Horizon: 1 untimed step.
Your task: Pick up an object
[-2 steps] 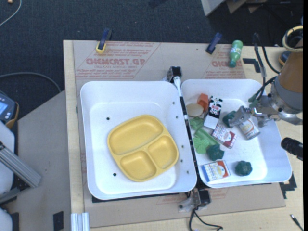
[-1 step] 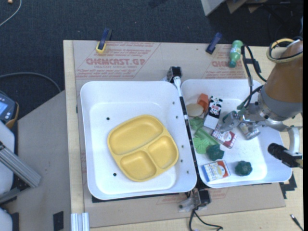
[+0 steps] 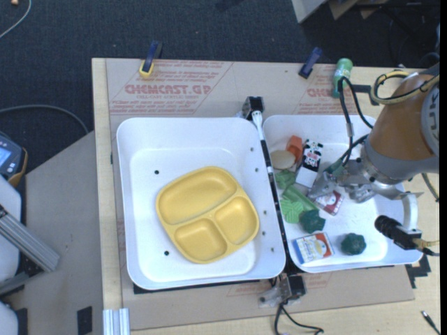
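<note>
The end effector (image 3: 327, 189) sits low among clutter, its opening impossible to tell; the green leafy toy (image 3: 296, 202) looks soft, light, best pinched mid-body.

The brown board (image 3: 209, 82) under the bins has red words printed on it. Near the top left, the biggest red word reads "CHEMCAST GP". There are thin lines of smaller red letters above and below that word, but they are too tiny to read. More red print shows on the board near the top right, by the right bin, and only a few broken letters of it can be made out. The small packets in the right bin have marks on them that are too blurry to read.
</note>
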### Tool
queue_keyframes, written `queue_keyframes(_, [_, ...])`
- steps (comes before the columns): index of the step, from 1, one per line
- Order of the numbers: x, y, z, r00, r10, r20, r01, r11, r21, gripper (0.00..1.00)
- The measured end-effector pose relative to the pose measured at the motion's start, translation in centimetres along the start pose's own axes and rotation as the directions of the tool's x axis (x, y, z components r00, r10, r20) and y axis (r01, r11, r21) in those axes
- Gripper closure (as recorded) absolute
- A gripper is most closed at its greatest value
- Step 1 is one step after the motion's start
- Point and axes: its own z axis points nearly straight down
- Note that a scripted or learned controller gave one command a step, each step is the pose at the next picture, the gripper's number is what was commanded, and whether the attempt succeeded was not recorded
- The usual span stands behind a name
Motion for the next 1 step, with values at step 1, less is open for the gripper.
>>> queue_keyframes(1, [0.01, 0.08, 3.78, 1.0, 0.001, 0.001, -0.001, 1.0, -0.005, 0.0])
